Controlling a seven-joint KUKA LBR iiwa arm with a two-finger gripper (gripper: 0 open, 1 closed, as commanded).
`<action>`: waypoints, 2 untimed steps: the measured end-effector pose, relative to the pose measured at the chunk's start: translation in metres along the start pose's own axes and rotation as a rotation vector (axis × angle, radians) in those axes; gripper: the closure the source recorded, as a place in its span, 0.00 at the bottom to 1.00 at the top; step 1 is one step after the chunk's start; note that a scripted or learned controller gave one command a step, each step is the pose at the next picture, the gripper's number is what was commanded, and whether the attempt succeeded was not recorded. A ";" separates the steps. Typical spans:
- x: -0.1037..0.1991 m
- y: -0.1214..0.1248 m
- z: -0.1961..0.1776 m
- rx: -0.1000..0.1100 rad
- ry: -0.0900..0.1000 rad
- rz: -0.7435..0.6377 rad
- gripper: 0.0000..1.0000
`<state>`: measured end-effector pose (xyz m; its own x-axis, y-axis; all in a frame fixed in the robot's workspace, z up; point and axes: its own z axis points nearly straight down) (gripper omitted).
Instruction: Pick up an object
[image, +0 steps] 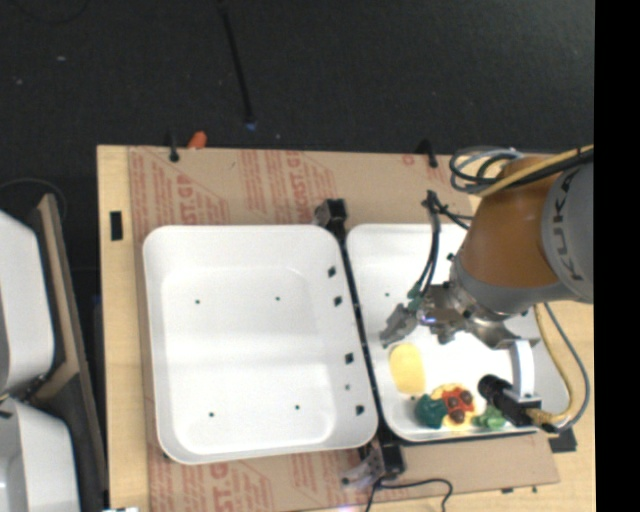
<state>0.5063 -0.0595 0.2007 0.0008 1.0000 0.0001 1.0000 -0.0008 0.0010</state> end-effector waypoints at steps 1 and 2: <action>-0.050 -0.010 0.094 0.009 0.001 0.005 0.00; -0.039 0.006 0.101 0.001 0.000 -0.001 0.00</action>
<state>0.5128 -0.0988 0.1002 -0.0001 1.0000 0.0004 1.0000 0.0001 -0.0002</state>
